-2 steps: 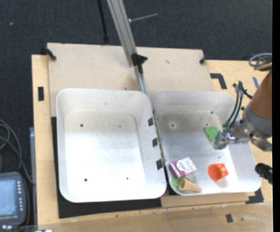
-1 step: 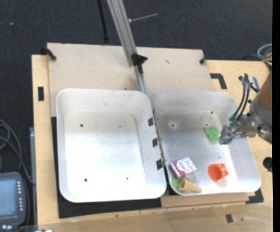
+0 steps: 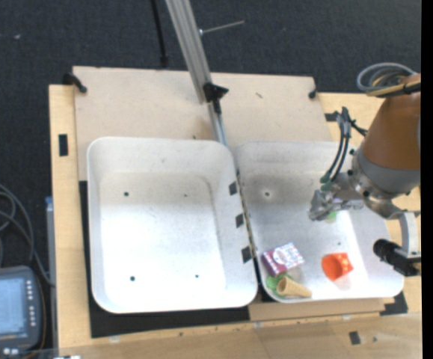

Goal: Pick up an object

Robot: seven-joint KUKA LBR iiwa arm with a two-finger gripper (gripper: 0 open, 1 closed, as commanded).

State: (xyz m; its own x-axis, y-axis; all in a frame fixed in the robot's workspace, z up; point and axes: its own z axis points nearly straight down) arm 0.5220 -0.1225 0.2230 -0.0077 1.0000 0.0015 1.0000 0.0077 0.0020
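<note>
The orange object (image 3: 336, 265) lies unlifted in the right bin (image 3: 291, 163), just below the tool (image 3: 322, 208), whose opening cannot be told.

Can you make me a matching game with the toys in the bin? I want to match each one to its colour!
Things:
1. small packet
2. cup-shaped toy
3. cone-shaped toy
4. bin they lie in

Colours:
A. white
B. tan
C. purple and white
D. orange

Pairs: 1-C, 2-D, 3-B, 4-A

All three toys lie near the front of the right bin. The robot's hand is above that bin, farther back.
</note>
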